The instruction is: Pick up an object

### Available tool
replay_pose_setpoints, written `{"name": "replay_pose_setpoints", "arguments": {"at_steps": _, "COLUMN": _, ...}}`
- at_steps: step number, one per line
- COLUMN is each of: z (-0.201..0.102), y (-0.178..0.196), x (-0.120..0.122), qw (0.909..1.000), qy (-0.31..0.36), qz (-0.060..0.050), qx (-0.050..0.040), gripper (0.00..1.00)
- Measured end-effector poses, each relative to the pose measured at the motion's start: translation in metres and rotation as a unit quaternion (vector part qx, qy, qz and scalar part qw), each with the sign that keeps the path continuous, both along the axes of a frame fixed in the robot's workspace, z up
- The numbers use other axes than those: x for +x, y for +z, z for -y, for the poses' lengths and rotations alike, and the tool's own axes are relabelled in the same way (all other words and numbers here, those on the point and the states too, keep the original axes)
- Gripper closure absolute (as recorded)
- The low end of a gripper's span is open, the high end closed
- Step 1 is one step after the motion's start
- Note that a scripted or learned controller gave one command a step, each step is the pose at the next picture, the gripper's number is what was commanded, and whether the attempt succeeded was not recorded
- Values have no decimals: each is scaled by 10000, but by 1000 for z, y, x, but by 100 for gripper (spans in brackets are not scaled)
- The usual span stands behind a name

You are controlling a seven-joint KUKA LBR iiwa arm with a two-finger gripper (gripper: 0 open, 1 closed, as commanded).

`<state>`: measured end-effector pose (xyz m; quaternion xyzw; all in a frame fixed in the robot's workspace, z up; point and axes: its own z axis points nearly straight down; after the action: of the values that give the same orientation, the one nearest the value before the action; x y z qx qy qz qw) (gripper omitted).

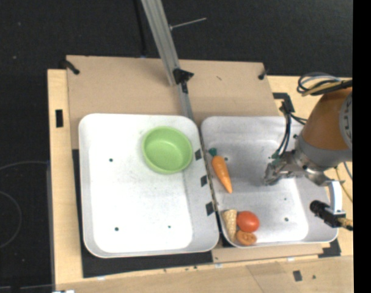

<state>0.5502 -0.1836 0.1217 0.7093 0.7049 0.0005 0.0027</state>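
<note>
surface (pixel 130 90): pale wooden bench, bearing two shallow white bins side by side.
left white plastic bin (pixel 112 224): held a round light-green plastic bowl (pixel 167 150) upright near its upper right corner.
right white plastic bin (pixel 246 133): held an orange toy carrot (pixel 221 172) by its left wall; a red toy tomato (pixel 248 221), a tan bread-like piece (pixel 230 220) and a small orange-brown piece (pixel 246 238) clustered in its lower left corner.
end effector (pixel 272 174): grey, low over the right bin's middle, apart from the carrot; open or clenched could not be told.
</note>
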Motion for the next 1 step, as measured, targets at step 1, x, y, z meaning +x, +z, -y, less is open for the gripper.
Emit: {"name": "replay_pose_setpoints", "arguments": {"at_steps": 1, "z": -1, "y": 48, "x": 9, "qw": 10000, "qy": 45, "qz": 7, "qx": 4, "gripper": 100}}
